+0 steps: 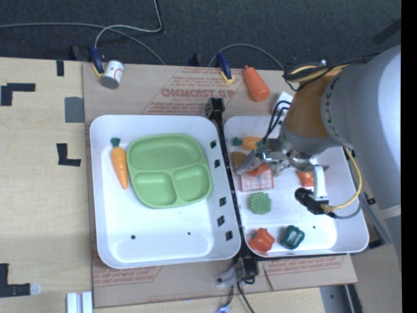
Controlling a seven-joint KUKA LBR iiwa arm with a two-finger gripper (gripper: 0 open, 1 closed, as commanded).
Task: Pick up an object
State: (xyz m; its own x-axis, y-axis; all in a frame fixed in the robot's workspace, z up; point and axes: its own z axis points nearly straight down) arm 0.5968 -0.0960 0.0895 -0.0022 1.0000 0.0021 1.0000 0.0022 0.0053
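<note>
Two white bins (104,194); gripper (255,163) low in rt bin, over toys.

Glossy green plastic plate (171,169), smooth white bins (104,175) — matt cardboard sheet (176,93) beneath

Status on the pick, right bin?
Gripper low in the right bin, over a pink packet. Green ball just beside it. No lift seen yet.

Dark carpet (195,12) lies at the far side, a cable (130,30) trailing across it; the pale wooden bench (39,194) spreads left.
</note>
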